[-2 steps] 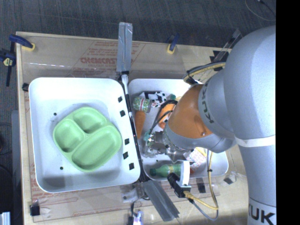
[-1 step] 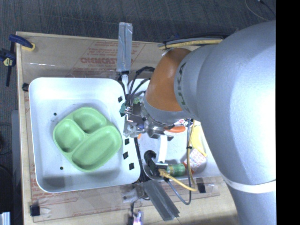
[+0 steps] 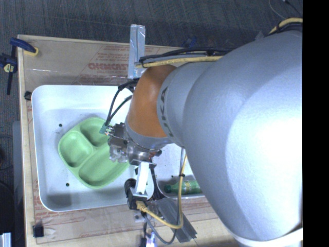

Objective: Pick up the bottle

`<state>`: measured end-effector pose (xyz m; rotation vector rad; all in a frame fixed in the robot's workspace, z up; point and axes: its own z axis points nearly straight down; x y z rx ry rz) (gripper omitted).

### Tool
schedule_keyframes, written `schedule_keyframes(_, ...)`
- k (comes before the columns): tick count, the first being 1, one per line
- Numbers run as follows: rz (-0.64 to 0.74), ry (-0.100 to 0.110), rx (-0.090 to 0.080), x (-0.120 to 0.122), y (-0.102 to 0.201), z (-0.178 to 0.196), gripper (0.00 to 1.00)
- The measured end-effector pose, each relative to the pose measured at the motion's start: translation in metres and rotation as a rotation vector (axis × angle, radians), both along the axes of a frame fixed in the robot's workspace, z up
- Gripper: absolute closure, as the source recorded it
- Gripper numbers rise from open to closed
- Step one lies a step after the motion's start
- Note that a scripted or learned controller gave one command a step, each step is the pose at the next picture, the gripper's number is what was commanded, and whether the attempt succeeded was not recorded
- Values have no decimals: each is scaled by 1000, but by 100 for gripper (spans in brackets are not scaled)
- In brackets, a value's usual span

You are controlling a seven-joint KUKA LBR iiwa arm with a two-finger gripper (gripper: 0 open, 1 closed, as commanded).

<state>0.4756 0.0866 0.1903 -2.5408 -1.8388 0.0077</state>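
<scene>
**Arm crowds the near rim**

Your claw hangs over the bin's near rim; you cannot tell its state. Just right of it, the green bottle lies on its side, partly under the arm. Farther in, a green tray leaves bare floor leftward.

We find one fixed camera above the bench, looking down at a slant on the left bin. The arm enters from the right, close under the lens, hiding the other bin.
</scene>
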Motion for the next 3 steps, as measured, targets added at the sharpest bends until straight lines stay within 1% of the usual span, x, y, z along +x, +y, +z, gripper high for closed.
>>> schedule_keyframes(1,-1,0,0,0,0,0,0)
schedule_keyframes(2,-119,1,-2,64,27,-47,0)
schedule_keyframes(3,-228,0,-2,14,31,-72,0)
